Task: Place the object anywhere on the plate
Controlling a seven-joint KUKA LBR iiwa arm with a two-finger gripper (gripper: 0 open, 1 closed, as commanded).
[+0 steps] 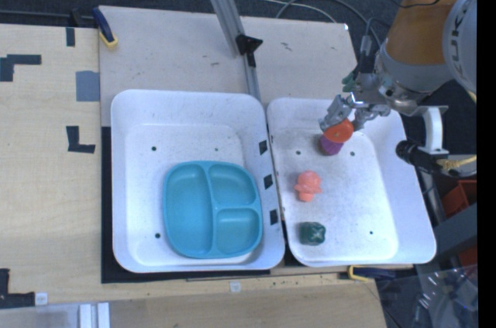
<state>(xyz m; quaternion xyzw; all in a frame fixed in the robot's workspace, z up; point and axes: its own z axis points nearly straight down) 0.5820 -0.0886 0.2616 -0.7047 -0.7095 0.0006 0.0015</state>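
A teal divided plate [194, 206] lies in the left white bin [128, 164], toward its front. In the right white bin [387, 195] sit three small objects: an orange-and-purple one [334, 139] at the back, a pink one [308, 185] in the middle and a dark green one [312, 233] near the front. My gripper [346, 117] hangs low over the back of the right bin, right at the top of the orange-and-purple object. Whether that object is gripped or merely touched is hidden by the gripper body.
A slanted metal post [225, 1] stands behind the seam between the bins. Cables [310, 5] trail over the bench behind the right bin. A yellow-and-blue clamp [105, 28] sits at the bench's back left corner.
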